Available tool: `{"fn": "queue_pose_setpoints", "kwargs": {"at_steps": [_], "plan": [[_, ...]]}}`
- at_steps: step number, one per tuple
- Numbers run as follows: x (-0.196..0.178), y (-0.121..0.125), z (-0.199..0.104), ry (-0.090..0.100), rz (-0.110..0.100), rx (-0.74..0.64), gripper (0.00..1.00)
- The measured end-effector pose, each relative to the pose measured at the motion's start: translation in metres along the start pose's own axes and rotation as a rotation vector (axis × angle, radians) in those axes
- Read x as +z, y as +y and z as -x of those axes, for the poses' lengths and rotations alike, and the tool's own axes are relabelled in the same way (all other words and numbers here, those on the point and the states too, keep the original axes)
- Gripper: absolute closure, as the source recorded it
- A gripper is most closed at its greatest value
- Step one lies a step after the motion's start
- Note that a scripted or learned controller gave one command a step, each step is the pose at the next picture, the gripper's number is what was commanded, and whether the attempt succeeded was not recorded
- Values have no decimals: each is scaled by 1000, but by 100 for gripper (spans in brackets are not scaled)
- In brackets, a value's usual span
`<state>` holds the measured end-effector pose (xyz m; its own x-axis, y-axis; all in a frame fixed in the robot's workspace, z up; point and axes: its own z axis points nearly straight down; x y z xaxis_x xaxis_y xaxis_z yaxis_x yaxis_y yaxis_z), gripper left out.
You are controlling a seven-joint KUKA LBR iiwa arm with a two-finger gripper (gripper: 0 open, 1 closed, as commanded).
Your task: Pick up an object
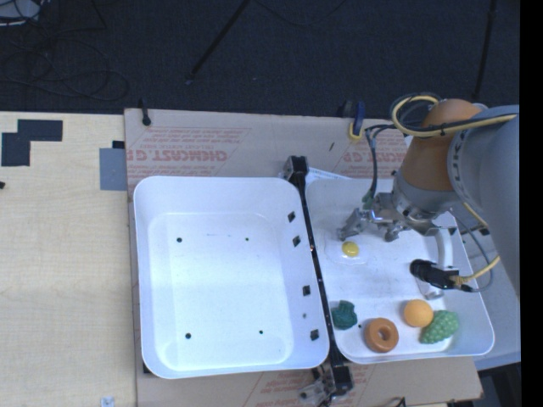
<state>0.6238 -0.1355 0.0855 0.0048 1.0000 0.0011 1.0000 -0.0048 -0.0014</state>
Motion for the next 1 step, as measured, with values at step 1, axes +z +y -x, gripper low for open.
{"fn": "queue_pose_setpoints", "kwargs": {"at_steps": [1], "plan": [[-4, -16, 56, -1, 3, -2, 0]]}}
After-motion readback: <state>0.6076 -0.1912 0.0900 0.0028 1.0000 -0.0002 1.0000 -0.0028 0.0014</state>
